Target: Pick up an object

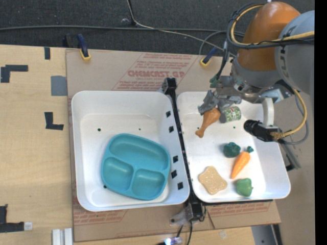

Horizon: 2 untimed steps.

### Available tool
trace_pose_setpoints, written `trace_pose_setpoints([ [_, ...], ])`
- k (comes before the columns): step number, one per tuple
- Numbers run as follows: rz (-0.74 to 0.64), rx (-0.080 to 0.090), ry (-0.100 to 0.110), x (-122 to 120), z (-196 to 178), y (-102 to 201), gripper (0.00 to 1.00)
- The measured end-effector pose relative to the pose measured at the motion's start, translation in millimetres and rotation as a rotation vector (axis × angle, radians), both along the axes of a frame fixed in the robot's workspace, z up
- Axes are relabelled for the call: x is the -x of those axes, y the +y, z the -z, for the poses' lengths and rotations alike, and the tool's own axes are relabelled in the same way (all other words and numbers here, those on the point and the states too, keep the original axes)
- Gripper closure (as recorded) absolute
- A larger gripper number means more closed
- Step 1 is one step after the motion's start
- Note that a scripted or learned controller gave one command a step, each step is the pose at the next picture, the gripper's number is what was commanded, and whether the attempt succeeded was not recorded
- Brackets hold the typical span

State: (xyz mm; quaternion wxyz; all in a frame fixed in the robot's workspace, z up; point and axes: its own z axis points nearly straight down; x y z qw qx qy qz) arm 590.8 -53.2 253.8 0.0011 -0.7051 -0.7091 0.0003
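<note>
Left white bin (84, 103) holding a teal three-compartment tray (135, 165), set toward its near side. Both bins rest on a cardboard sheet (148, 73) with red print, fixed at its far edge by two blue-and-yellow clamps (82, 47). Black cables (127, 11) cross the dark floor beyond.

Tray (135, 166) in left bin (84, 103); bread (212, 180), carrot (240, 164), possibly drumstick (208, 122) in right bin (280, 180).

The grey two-finger gripper (214, 102) hangs over the right white bin (271, 188), touching a brown toy drumstick (208, 121) beside a small can (231, 113).
</note>
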Motion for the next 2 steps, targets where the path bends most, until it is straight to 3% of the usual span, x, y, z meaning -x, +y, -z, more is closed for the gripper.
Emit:
trace_pose_setpoints([
  [2, -0.001, 0.001, 0.002, 24, 21, 108, 1.0],
])
